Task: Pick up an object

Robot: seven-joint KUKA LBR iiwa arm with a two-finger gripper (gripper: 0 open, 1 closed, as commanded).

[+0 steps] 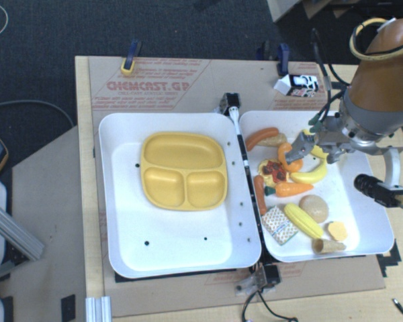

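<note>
Over the right bin, hunting a pick.

My arm [379, 66] slants in so my gripper [301, 147] hangs over the toy food heaped in the right bin [379, 237]. Left of that bin sits a smooth yellow tray [183, 170]. Banana [311, 174] just beneath; whether my fingers are spread, I cannot tell.

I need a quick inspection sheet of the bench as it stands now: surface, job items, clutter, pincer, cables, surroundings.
Surface: brown board bearing two white bins, left bin and right bin.
Job's things: toy food in the right bin, including a banana, carrot and corn cob.
Clutter: yellow divided tray in the left bin.
Pincer: pincer low over the food pile.
Cables: black cable at the front edge.
Surroundings: dark carpet.
</note>
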